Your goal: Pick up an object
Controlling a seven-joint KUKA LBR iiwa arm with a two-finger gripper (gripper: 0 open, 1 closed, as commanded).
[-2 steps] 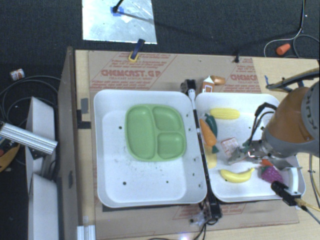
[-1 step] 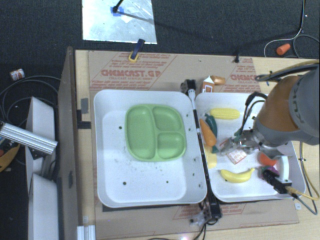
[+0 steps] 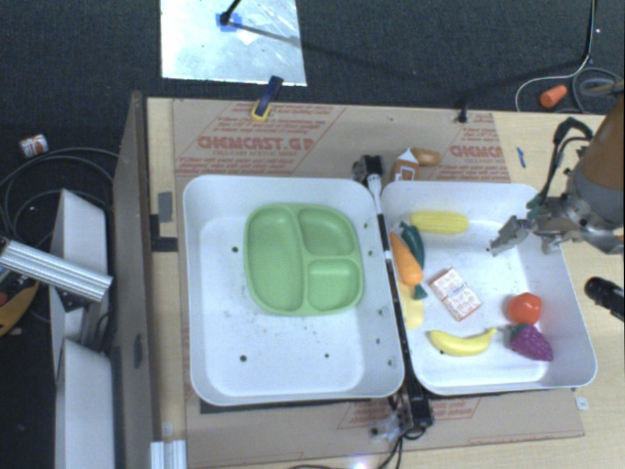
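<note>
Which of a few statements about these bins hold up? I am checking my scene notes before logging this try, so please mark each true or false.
1. The green divided plate lies in the left bin. True.
2. The banana lies on the green plate. False: it lies in the right bin, near the front edge.
3. The tomato sits beside the purple grapes. True.
4. The gripper holds the corn. False: the corn lies on the bin floor, apart from the gripper.
5. The carrot lies along the right bin's left wall. True.
6. The small red and white box stands outside both bins. False: it lies in the right bin.
</note>
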